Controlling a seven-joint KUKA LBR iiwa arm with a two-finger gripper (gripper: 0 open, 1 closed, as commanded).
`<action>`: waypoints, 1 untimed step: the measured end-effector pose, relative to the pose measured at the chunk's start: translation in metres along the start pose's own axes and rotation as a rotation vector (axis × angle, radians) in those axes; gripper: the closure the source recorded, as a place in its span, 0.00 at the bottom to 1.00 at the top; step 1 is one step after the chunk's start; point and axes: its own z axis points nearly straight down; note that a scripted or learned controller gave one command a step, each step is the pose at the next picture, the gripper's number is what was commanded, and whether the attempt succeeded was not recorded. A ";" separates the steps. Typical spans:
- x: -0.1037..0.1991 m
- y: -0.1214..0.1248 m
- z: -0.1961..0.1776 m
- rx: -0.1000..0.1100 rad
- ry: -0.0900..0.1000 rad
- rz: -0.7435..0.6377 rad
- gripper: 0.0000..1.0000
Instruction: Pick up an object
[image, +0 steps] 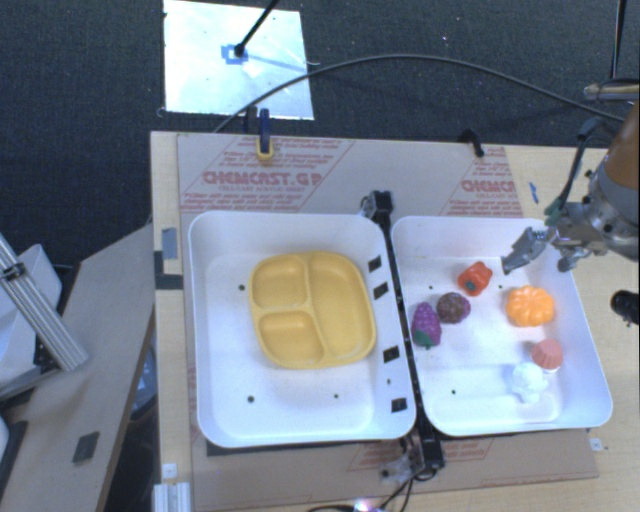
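You are in the approach step: the two-finger gripper (545, 250) hangs with jaws spread apart, holding nothing, over the right white bin (590, 400). The small orange-red plastic toy (475, 277) lies just beside; lower toward it next.

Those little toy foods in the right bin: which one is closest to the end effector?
The small red-orange toy. It lies highest in the right bin, just left of and below the end effector. The orange pumpkin sits lower, and the other toys lower still.

High slanted view over both bins (300, 225).
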 end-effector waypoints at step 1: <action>0.000 0.002 -0.006 -0.011 -0.002 -0.003 0.00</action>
